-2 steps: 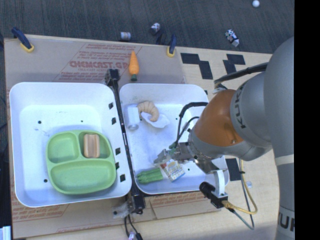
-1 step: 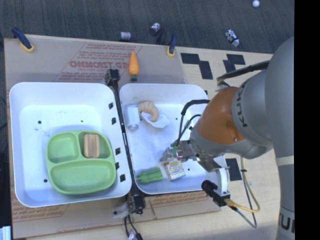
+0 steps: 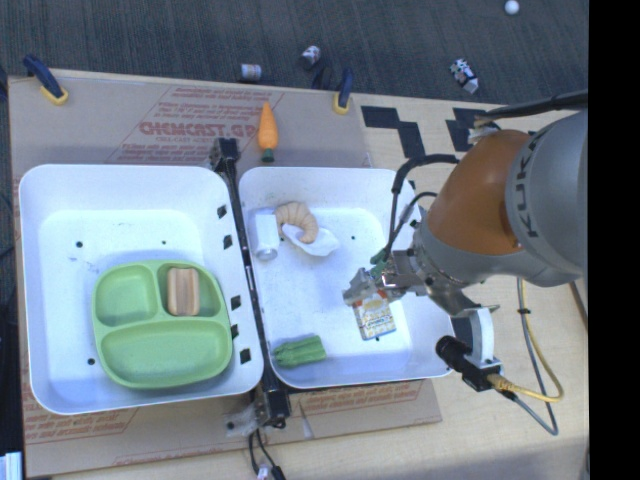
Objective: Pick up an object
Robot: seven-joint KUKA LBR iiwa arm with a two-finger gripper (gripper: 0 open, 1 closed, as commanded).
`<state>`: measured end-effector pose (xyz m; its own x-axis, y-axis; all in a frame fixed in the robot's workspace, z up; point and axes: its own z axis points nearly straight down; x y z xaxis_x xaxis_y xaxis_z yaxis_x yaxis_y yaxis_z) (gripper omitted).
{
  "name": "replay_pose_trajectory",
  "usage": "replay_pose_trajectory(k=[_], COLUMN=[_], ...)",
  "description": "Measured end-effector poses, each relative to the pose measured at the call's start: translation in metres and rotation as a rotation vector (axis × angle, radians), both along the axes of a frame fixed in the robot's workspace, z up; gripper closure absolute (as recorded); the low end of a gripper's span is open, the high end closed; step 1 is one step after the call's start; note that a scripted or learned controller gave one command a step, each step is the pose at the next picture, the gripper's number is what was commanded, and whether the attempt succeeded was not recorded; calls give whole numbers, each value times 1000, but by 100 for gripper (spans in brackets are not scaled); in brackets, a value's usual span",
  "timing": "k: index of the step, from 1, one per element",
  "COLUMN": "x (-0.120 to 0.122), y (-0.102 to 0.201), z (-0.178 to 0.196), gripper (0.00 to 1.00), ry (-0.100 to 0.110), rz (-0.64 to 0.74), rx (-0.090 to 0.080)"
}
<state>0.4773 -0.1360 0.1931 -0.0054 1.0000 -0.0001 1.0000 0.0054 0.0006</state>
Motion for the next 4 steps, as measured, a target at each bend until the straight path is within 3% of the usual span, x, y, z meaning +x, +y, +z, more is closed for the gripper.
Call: replay_pose_trajectory(k=[4], x=[6], y=[0], z=[42], gripper=[100], ry=[-9], rz=[24], rx=[-1])
